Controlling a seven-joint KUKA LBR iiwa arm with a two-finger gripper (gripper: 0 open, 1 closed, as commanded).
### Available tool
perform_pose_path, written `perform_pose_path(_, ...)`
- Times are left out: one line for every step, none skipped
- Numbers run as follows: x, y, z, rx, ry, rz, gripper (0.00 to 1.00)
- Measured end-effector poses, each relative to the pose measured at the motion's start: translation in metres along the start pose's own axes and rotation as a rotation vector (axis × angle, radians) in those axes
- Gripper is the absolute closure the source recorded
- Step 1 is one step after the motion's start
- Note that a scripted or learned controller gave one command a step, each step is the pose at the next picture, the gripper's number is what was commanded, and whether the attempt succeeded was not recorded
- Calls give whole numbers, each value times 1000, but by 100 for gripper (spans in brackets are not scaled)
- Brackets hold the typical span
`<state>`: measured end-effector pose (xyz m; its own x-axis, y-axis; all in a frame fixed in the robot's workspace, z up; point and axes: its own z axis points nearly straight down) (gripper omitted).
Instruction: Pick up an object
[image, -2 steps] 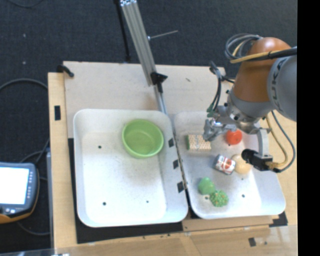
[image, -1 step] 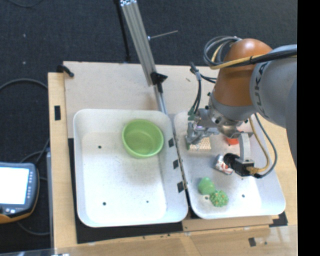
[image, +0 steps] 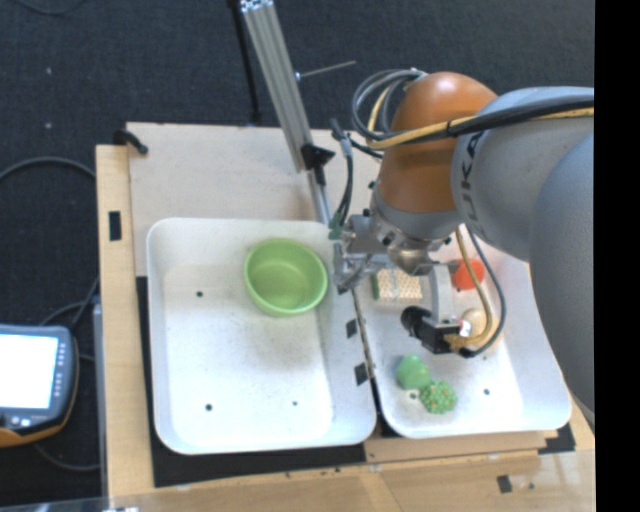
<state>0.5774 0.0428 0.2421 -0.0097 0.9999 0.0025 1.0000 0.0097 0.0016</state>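
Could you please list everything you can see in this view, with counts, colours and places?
White shallow plastic bins: two, side by side on the bench.
Green round plastic bowl: one, left bin, upper right part.
Green smooth ball: one, right bin, near front.
Green bumpy ball: one, right bin, beside the smooth ball.
Orange-red object: one, right bin, partly hidden by the arm.
Pendant with screen: one, left of bench.
Grey and orange arm: one, over right bin.

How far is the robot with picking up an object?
Nothing looks lifted yet. The green bowl sits in the left bin; a green ball and a bumpy green piece lie in the right bin. The arm hangs low over the right bin. The pick itself is left.
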Motion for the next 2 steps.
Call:
perform_pose_path(43,-4,-2,1,-1,2,100)
perform_pose_path(41,-3,-2,1,-1,6,0)
